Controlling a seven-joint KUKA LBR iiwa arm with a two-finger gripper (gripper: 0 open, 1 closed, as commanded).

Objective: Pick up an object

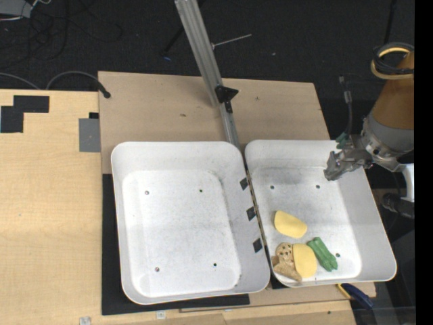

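In the camera view, the gripper [336,166] is seen over the far right part of the right bin [358,242], nothing held; whether it is wide or narrow cannot be told. The objects are bunched below and to its left, near the bin's front: a yellow piece [289,224] nearest, then a second yellow piece [304,261], a green one [323,254] and a spotted one [285,256]. The lone yellow piece is best chosen, being apart from the rest, and approached squarely from above.

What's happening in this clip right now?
A grey arm reaches in from the right, its pincer over the upper part of the right bin. A yellow piece, a green piece, another yellow piece and a speckled tan piece lie clustered near that bin's front edge, none of them picked up.
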